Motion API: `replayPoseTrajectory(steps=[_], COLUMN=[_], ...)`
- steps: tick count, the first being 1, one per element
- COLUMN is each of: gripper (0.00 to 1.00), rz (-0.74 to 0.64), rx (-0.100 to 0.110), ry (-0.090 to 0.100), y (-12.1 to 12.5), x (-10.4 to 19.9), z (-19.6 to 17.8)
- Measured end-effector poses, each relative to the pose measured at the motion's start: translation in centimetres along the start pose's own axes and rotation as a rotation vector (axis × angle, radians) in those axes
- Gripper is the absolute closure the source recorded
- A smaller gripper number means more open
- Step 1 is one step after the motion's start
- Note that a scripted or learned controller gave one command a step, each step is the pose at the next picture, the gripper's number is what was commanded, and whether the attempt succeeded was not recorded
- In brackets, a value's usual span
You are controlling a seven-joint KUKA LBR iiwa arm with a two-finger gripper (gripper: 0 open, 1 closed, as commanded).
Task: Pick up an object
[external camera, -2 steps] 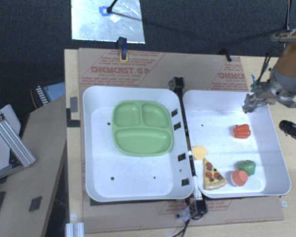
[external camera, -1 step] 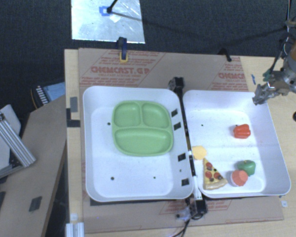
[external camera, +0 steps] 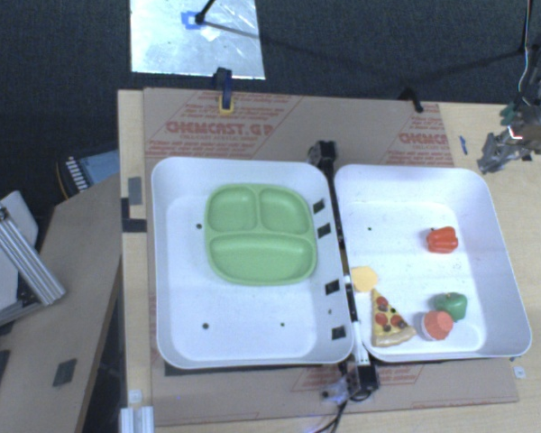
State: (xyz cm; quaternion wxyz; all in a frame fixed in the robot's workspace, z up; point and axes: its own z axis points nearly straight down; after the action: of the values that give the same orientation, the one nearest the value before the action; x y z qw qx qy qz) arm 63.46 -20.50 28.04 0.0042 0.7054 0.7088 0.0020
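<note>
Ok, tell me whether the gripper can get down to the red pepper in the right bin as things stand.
Probably yes. The red pepper lies alone on bare floor of the right bin, apart from the other toys and the walls, and the gripper sits just beyond the bin's far right corner with nothing between.

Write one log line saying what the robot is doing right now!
phase: not yet reaching | gripper: outside right bin, at its far right corner | red pepper: in right bin, untouched | green plate: left bin

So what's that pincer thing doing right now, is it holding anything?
Pincer: up at the right edge beyond the right bin, nothing visibly in it; open or closed cannot be told.
</note>
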Motion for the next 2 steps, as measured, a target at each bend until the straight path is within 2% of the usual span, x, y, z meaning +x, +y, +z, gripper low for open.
replayPoseTrajectory(steps=[1,2], gripper=[1.00,1.00], rz=[-0.005,-0.004], rx=[0.007,0.008], ry=[0.005,0.004], y=[-0.4,-1.8], x=[5.9,10.1], z=[0.8,0.8])
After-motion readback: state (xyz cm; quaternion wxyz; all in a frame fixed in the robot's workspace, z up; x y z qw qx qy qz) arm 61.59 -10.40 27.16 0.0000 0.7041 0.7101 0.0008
